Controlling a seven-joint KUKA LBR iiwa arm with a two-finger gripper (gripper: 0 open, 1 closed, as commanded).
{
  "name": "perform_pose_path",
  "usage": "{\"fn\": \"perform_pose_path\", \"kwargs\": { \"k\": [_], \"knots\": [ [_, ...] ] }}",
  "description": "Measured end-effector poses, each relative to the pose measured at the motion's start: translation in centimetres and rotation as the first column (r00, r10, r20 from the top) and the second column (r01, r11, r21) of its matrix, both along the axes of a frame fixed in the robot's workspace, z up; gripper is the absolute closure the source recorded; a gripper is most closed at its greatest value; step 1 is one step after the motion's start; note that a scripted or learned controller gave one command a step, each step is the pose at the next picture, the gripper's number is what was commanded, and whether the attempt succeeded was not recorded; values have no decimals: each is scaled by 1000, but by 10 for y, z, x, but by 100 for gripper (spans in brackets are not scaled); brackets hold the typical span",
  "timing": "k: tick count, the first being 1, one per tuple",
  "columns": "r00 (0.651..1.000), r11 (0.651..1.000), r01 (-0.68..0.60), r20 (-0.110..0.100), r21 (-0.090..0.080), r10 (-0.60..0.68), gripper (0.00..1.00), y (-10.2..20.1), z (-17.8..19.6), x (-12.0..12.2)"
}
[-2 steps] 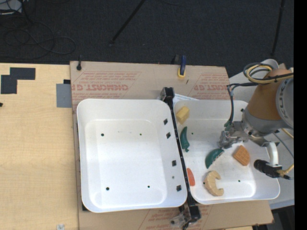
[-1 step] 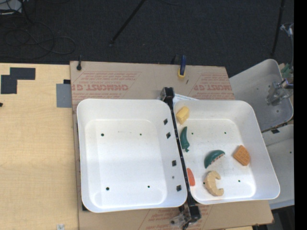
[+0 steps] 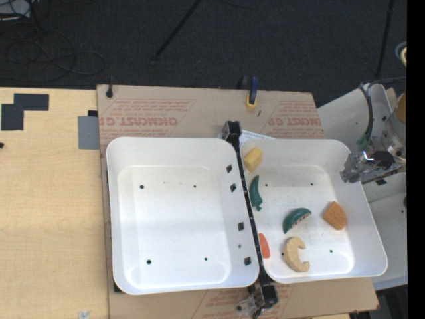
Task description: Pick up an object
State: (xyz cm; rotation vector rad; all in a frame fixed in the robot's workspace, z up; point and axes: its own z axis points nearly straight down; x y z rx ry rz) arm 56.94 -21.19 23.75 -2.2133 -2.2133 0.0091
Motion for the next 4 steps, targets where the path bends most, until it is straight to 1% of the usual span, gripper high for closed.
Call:
{"fn": "perform_pose_path", "kwargs": {
  "k": [1,2,3,4],
  "knots": [
    [1000,1000,1,-2,2,-1,100,0,-109,-46],
    [1000,1000,-2,9,-1,2,100,31,-94,-39],
    [1000,1000,1,12,-4,-1,100,39,-152,-74],
    [1000,1000,-2,16,-7,2,100,5,-139,-5]
  ]
}}
